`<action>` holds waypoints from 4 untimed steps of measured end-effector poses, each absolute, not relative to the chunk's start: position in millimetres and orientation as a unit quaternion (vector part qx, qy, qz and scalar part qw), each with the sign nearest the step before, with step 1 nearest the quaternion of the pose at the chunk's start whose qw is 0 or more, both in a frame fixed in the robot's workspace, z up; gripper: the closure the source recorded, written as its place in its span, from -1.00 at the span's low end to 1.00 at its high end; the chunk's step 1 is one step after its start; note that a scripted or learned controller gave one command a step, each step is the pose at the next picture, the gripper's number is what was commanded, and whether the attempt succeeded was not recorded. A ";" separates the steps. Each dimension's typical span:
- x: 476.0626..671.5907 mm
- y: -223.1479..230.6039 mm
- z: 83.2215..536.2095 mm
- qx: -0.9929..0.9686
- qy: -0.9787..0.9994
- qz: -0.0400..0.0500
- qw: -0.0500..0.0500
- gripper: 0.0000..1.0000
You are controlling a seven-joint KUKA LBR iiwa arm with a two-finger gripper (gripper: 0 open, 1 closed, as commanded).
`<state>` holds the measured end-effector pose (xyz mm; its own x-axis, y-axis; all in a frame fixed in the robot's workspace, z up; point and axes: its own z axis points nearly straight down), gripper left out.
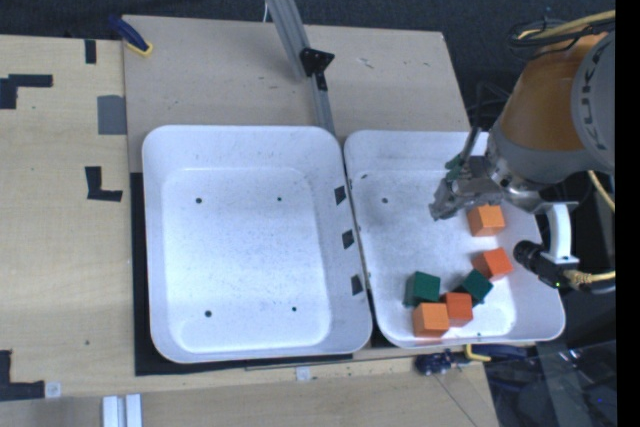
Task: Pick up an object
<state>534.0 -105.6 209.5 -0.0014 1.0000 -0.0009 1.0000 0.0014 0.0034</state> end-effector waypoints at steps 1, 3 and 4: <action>534.3 -105.2 216.3 0.707 0.708 0.000 0.000 1.00; 524.6 1.1 230.0 0.704 0.710 0.001 -0.001 1.00; 521.2 64.3 225.1 0.704 0.710 0.000 -0.001 1.00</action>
